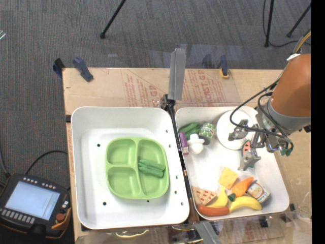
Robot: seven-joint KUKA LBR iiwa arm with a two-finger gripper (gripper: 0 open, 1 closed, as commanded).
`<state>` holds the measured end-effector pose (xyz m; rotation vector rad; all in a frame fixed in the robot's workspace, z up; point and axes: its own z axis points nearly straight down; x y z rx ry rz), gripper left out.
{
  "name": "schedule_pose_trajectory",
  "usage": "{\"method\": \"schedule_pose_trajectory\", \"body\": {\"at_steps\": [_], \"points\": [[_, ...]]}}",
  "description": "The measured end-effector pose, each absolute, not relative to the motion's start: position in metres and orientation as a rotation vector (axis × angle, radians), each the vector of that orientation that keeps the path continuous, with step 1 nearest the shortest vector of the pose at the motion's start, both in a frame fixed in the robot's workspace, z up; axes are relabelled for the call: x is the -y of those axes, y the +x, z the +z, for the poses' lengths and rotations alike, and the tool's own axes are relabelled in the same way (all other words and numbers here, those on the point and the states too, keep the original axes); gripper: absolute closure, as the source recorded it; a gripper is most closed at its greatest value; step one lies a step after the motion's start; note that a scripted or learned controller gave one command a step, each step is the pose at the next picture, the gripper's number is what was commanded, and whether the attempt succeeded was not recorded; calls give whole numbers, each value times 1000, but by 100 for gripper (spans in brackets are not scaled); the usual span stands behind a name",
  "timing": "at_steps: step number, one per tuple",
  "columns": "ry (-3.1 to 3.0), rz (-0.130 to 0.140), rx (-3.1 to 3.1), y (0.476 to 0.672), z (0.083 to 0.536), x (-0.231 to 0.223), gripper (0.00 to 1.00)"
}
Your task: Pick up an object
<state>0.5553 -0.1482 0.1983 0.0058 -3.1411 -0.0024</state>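
My gripper (244, 147) hangs over the right bin (282, 184), near its right wall, with the grey arm and orange band behind it. Its two fingers (250, 161) stand well apart, so it is open. A small pink-red piece (246, 148) sits in the gap between them; I cannot tell whether they touch it. A white round plate (228, 132) lies just to the gripper's left. Below it are a yellow cheese wedge (228, 177), a carrot (241, 186), a small can (258, 191) and a banana (245, 203).
The left bin (84, 151) holds a green divided plate (122, 169) with a green bean bundle (151, 168) on it. Green toys (189, 128) and a white piece (195, 146) lie by the right bin's left wall. A waffle slice (204, 194) and a red chili (213, 211) sit at the front.
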Motion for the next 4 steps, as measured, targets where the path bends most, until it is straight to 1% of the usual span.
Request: {"method": "schedule_pose_trajectory", "body": {"at_steps": [1,2,3,4], "points": [[1,-5,3137,519,85,178,0],[7,-3,3140,477,87,212,0],[19,-6,3141,479,96,209,100],[-399,-4,3116,525,87,162,100]]}}
